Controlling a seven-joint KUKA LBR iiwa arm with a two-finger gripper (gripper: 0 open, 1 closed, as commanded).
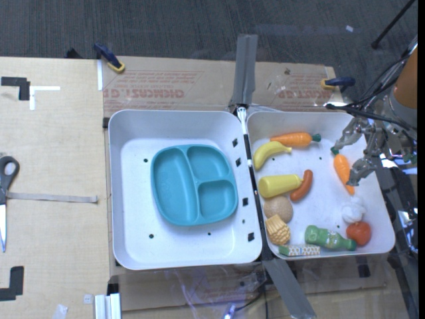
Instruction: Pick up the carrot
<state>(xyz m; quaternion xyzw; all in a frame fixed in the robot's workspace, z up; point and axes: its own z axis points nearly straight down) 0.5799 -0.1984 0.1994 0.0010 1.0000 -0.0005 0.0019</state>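
Two carrots lie in the right bin [319, 121]. One carrot [292, 139] rests on its side near the bin's back wall, its green top pointing right. A second, smaller carrot [342, 171] lies near the right wall, green top toward the back. My gripper [352, 157] reaches in from the right, just above this smaller carrot. It is open, with one finger [346, 137] behind the carrot's top and the other [359, 170] against its right side. Nothing is lifted.
The right bin also holds a banana [269, 153], a yellow piece [279, 185], a red sausage [302, 185], a potato [279, 209], corn [277, 230], a green bottle [329, 238], a white piece [352, 212] and a tomato [358, 232]. A blue divided plate [194, 185] lies in the left bin [126, 198].
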